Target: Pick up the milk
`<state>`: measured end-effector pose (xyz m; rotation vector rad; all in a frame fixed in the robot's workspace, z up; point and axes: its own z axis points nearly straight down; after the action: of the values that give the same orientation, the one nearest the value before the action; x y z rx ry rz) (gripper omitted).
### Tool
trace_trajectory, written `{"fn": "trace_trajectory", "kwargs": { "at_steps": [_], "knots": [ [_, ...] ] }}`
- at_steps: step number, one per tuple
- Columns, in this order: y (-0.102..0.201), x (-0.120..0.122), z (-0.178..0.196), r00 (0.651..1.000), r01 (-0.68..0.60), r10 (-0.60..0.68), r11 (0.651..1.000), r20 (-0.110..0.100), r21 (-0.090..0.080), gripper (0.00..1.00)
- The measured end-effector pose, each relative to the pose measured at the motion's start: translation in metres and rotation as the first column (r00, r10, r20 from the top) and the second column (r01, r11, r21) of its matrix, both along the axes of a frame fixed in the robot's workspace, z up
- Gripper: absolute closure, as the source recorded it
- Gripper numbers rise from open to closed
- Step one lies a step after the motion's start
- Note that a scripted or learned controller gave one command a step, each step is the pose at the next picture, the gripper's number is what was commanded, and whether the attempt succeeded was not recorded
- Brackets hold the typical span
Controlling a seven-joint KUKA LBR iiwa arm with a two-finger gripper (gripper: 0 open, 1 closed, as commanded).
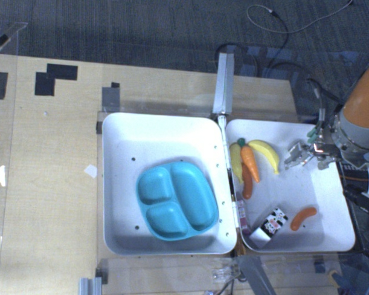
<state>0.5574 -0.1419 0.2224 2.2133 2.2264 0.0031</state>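
Observation:
The milk is a small carton with black and white cow patches, lying tilted near the front left of the right bin. My gripper hovers over the upper right part of that bin, well behind and to the right of the milk. Its metal fingers point left and appear spread with nothing between them.
In the right bin a yellow banana and an orange carrot lie at the back left, and an orange sausage lies just right of the milk. The left bin holds a blue divided plate.

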Motion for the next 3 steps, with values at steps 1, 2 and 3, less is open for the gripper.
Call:
{"fn": "trace_trajectory", "kwargs": {
  "at_steps": [1, 2, 3],
  "knots": [
    [-0.064, 0.095, -0.112, 0.999, -0.038, 0.038, 0.999, 0.001, -0.002, 0.0],
    [-0.062, 0.052, -0.134, 1.0, -0.025, 0.025, 1.0, 0.005, 0.0, 0.0],
    [0.006, 0.067, -0.042, 1.0, 0.023, -0.023, 1.0, 0.005, 0.0, 0.0]
  ]
}}
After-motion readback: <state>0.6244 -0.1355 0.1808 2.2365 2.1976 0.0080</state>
